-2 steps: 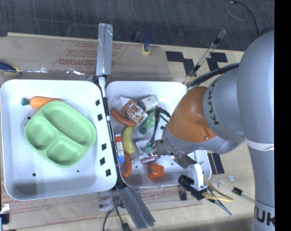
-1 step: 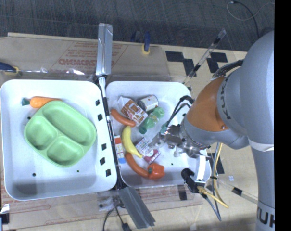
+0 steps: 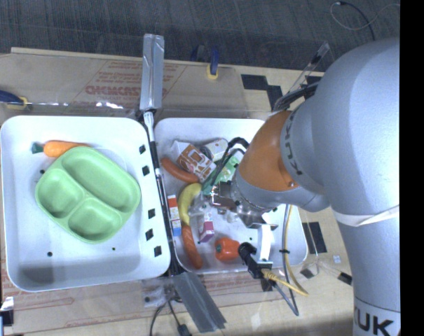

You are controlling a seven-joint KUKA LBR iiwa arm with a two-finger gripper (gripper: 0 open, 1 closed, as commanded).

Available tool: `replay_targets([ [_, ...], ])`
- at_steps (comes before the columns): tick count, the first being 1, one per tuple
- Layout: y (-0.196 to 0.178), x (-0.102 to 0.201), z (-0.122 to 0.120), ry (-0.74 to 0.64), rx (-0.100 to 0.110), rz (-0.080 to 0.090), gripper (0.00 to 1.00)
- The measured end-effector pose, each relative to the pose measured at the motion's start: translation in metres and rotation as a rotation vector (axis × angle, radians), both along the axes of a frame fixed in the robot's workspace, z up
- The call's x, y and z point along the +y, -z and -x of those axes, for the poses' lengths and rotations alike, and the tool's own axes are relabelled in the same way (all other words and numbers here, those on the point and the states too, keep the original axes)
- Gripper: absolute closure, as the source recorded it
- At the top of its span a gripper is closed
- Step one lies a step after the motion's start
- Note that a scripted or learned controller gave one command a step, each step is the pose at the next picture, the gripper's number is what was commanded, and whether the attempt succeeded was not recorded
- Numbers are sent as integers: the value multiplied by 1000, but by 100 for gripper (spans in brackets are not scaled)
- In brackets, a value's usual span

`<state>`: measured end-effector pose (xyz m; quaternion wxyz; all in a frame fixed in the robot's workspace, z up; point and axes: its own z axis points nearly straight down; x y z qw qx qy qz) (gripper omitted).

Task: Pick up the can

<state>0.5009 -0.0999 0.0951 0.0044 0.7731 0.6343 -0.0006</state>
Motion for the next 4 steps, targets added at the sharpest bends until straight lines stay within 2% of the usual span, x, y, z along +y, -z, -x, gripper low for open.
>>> replay_targets([
  [1,2,5,19,-116,1,-1,0],
  [2,-96,100,24,-383,7,-7,0],
  [3,-157,40,24,-409,7,-7,0],
  [4,-149,66,-71,-503,10,-7,0],
])
